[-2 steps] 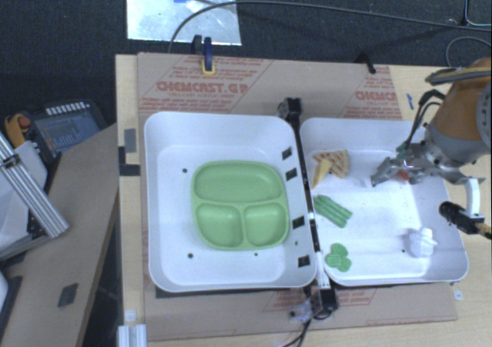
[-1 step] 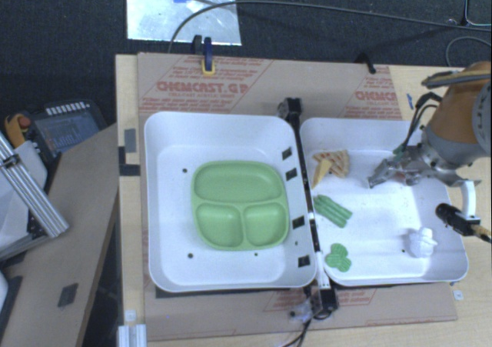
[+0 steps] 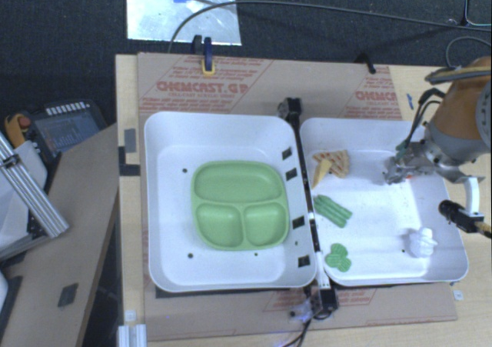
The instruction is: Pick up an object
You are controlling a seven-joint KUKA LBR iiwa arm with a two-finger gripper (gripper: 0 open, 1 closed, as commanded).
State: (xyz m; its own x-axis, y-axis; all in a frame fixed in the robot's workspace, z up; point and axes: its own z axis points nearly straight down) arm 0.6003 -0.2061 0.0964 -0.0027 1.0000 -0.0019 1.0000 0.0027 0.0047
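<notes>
Green ridged pickle slice (image 3: 332,210) lies in the right bin (image 3: 453,261); tool (image 3: 393,173) grip unclear.

The left bin (image 3: 165,184) holds a green tray (image 3: 238,205). The right bin (image 3: 369,249) holds a tan waffle piece (image 3: 332,162), a green pod (image 3: 332,210), a green round piece (image 3: 337,258) and a white lump (image 3: 420,242). The gripper (image 3: 395,171) hangs low over that bin's far right side.

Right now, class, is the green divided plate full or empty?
Empty. The green plate lies flat in the left bin, and all three compartments show bare green.
</notes>
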